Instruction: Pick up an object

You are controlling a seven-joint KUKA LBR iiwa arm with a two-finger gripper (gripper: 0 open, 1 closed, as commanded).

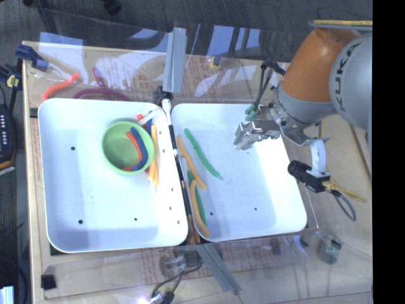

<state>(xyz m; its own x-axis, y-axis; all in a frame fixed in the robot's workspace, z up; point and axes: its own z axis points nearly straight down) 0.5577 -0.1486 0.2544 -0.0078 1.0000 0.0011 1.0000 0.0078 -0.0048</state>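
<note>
Overhead, my gripper (248, 137) hovers above the right bin (278, 201), near its far edge. Whether it is open or closed I cannot tell, since it is small and blurred. I see nothing held in it.

Likely targets lie along the right bin's left edge: a green strip (201, 152), an orange strip (190, 163), and more strips towards the near left corner. The left bin (76, 208) holds a green bowl (120, 145) with coloured strips inside, close to its right edge.

I judge this to be the approach step, with no pick made yet. Next I would need to move left over a strip, then descend with the strip between the tips.

The strips overlap by the bin wall, so separate pieces are hard to distinguish.
</note>
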